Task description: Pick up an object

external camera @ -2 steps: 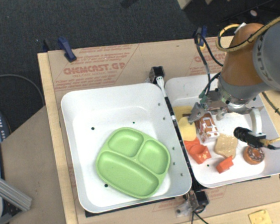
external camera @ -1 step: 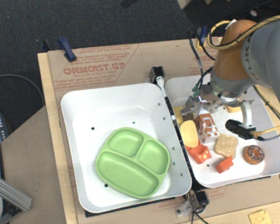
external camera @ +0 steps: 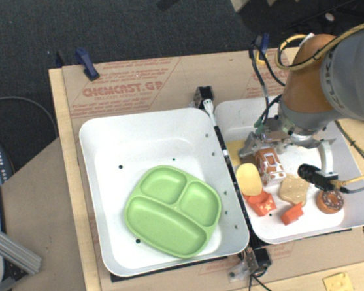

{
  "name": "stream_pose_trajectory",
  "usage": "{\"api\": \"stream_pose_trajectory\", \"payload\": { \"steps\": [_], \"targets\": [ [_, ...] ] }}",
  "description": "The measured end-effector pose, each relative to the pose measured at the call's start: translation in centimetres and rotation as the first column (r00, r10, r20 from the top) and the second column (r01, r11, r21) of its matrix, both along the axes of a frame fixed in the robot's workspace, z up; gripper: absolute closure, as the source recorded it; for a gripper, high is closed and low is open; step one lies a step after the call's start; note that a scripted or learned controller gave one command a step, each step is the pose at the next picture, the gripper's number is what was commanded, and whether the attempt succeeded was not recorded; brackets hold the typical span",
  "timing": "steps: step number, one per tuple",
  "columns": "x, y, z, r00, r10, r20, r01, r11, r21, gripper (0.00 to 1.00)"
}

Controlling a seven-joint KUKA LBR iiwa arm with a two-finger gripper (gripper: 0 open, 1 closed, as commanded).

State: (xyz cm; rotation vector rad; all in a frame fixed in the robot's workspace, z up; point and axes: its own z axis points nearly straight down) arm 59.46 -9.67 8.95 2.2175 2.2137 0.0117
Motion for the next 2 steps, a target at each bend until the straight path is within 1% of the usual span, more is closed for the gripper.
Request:
{"api": "stream_pose_trajectory", "payload": {
  "steps": [1, 2],
  "targets": [
    [0.1, -0.1, 1.1, 1.0, 0.001, 0.003, -0.001, 1.0, -0.002, 1.0],
    [-2.9, 6.1, 10.1, 1.0, 0.008, -0.003, -0.008, 1.0, 0.003, 1.0]
  ]
}}
